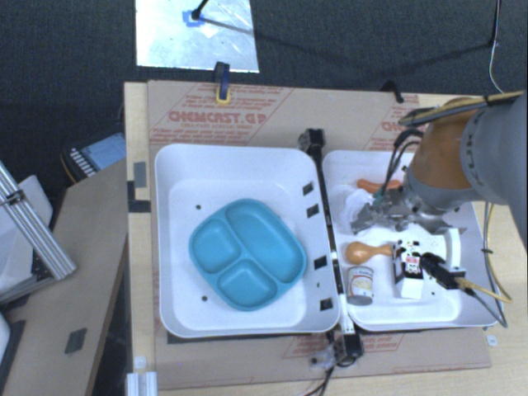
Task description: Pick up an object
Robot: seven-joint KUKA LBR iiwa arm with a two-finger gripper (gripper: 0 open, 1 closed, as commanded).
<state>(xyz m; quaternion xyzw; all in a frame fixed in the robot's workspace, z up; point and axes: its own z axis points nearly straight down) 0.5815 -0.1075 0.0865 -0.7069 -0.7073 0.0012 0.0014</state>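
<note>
The right bin (470, 308) holds several small objects. An orange piece (373, 186) lies near its back. A tan rounded object (365, 252) rests at the middle left. A small can (360, 283) stands toward the front left, with a white and black box (409, 272) to its right. My gripper (369, 215) hangs low over the bin's middle, between the orange piece and the tan object. The arm's grey wrist and orange band (441, 159) cover the bin's back right part.
The left bin (177, 172) carries a blue divided plate (246, 252). A black divider (324, 221) runs between the two bins. Cables (474, 285) trail over the right bin's front right corner. A metal frame (29, 233) stands off the bench at the left.
</note>
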